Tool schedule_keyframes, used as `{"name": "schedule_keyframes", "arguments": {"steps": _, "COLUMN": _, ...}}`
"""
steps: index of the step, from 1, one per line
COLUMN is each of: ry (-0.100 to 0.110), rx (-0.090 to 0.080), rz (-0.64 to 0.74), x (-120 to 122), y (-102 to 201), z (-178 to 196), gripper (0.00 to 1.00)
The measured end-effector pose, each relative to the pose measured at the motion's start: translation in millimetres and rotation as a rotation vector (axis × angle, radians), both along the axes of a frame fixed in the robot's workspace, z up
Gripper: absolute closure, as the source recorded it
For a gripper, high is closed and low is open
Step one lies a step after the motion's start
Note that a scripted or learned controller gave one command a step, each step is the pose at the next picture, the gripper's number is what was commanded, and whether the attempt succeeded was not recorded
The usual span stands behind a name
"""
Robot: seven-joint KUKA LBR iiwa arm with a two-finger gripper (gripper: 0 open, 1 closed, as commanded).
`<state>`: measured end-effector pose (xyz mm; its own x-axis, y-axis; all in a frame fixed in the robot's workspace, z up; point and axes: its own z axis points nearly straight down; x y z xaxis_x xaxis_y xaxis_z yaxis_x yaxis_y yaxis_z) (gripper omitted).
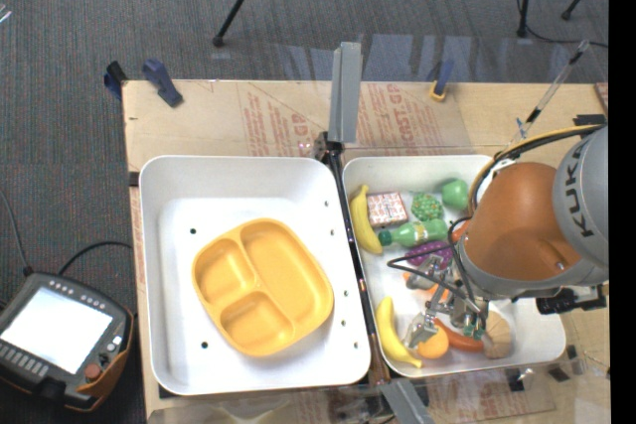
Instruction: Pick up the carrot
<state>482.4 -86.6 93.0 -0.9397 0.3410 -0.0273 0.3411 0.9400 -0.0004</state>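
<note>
The carrot (463,341) is a short orange-red piece lying near the front of the right bin (542,338), between a round orange fruit (433,346) and a tan chunk (498,339). My gripper (447,313) hangs low over that spot, directly above the carrot and the orange fruit, below the arm's orange band (517,223). Its metal parts and cables hide part of the carrot. I cannot make out whether anything is held.
The right bin also holds two bananas (365,219) (394,334), a pink-and-white box (387,209), green items (428,207) (455,193) (413,234) and purple grapes (433,258). A yellow divided plate (260,285) lies in the left bin (169,184).
</note>
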Motion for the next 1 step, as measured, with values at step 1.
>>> {"name": "schedule_keyframes", "arguments": {"steps": 1, "ry": 0.011, "rx": 0.006, "rz": 0.008, "x": -2.1, "y": 2.8, "z": 7.3, "gripper": 1.0}}
